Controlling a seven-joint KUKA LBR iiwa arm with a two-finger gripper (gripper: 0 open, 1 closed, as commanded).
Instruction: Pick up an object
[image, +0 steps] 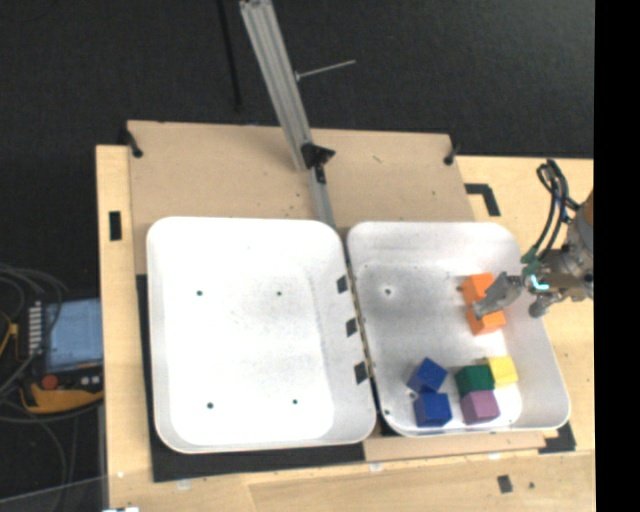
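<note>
In the right bin, two orange blocks lie close together at the right of its middle. Near the front wall sit two blue blocks, a green block, a yellow block and a purple block. My gripper hangs over the right side of this bin, open, just right of the orange blocks. One grey finger overlaps the orange pair in the view, and nothing sits between the fingers.
The left bin stands beside the right one, with black clips along the shared edge. A slanted metal rail rises behind the bins. Cables and a blue box lie off the bench at the left.
</note>
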